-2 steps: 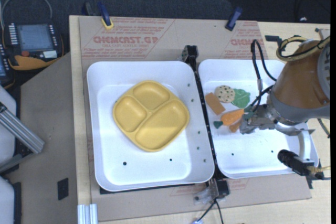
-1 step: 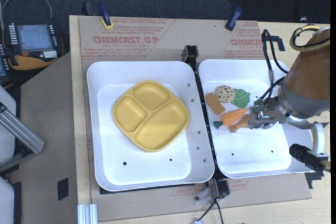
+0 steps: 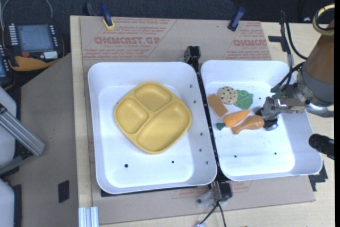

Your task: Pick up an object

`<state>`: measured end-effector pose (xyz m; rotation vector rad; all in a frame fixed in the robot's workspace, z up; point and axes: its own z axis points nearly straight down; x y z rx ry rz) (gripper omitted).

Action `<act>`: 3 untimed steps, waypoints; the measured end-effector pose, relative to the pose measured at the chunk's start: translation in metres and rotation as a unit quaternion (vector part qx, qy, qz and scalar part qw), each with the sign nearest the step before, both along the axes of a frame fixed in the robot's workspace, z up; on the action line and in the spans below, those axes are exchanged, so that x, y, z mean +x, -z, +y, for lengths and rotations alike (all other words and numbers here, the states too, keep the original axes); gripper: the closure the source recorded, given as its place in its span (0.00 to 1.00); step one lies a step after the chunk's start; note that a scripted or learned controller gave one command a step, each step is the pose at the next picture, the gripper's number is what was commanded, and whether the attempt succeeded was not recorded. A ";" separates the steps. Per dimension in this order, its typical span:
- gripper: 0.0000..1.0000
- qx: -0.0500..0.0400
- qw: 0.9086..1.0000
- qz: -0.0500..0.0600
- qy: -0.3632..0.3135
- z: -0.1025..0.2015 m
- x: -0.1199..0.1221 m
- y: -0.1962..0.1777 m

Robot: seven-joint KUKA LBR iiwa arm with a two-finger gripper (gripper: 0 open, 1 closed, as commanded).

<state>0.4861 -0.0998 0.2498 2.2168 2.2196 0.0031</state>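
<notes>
With the gripper [image 3: 268, 114] low beside the drumstick [image 3: 248, 124] in the right bin [image 3: 255, 165], finger state indiscernible, approach appears underway; next, close and lift.

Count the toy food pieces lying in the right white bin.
4, clustered mid-bin: a round speckled cookie, a green leaf beside it, a flat orange-brown slab nearer the divider, and an orange carrot. The gripper may hide more.
</notes>
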 end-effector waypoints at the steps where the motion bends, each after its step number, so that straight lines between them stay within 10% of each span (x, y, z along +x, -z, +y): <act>1: 1.00 0.002 1.000 0.004 -0.001 0.048 0.000 0.014; 3: 1.00 0.002 1.000 0.004 -0.001 0.143 -0.005 0.028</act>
